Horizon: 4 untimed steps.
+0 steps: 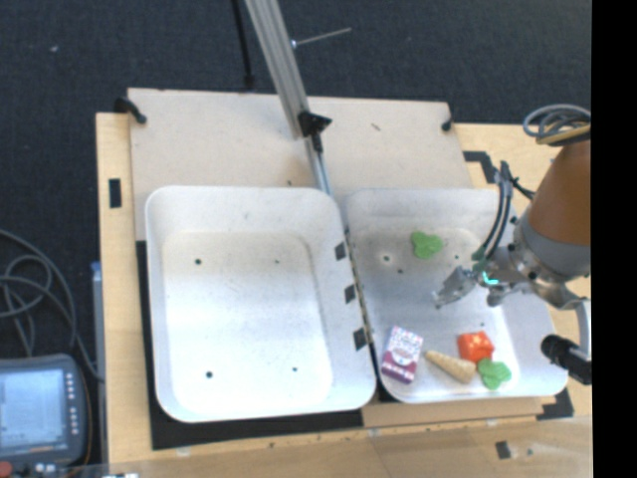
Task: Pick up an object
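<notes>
The arm reaches in from the right over the right bin (398,217), and its gripper (456,287) hangs above bare bin floor, with nothing seen between its fingers. The view is too small and blurred there to tell whether the jaws are spread or pressed together.

Five small things lie in this bin. A green piece (426,245) sits alone toward the far side, up and to the left of the gripper. Along the near edge lie a purple and white box (401,355), a tan cone (452,366), a red block (476,346) and a second green piece (495,372), the last three close together.

All look like light, stiff toys, probably smooth plastic that could slip. The lone green piece seems the easiest to take, across its narrow width, since it has open floor all around. The crowded three leave little room for fingers.
</notes>
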Each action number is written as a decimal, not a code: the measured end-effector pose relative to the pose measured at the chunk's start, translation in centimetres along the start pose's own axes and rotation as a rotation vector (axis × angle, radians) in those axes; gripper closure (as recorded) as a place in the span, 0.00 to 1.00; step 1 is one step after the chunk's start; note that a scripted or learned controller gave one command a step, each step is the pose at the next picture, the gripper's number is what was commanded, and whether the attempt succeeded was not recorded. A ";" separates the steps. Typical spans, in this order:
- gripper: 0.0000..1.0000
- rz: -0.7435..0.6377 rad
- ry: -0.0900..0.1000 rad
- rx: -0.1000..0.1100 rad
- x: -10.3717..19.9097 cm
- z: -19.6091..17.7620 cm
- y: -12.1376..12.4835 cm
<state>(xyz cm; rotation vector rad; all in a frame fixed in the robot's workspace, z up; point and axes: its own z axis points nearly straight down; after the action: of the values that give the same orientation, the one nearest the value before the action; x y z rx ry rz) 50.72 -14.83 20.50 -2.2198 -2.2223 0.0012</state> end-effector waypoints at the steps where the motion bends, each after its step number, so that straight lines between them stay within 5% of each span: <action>1: 0.00 0.003 -0.001 -0.004 0.0 -0.2 0.1; 3: 0.00 0.003 -0.002 0.000 -0.4 10.6 0.4; 4: 1.00 0.011 -0.002 -0.007 -0.6 9.3 0.6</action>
<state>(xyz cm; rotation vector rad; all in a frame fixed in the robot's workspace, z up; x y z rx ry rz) 51.27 -15.38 11.20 -2.2363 -2.2146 -0.0046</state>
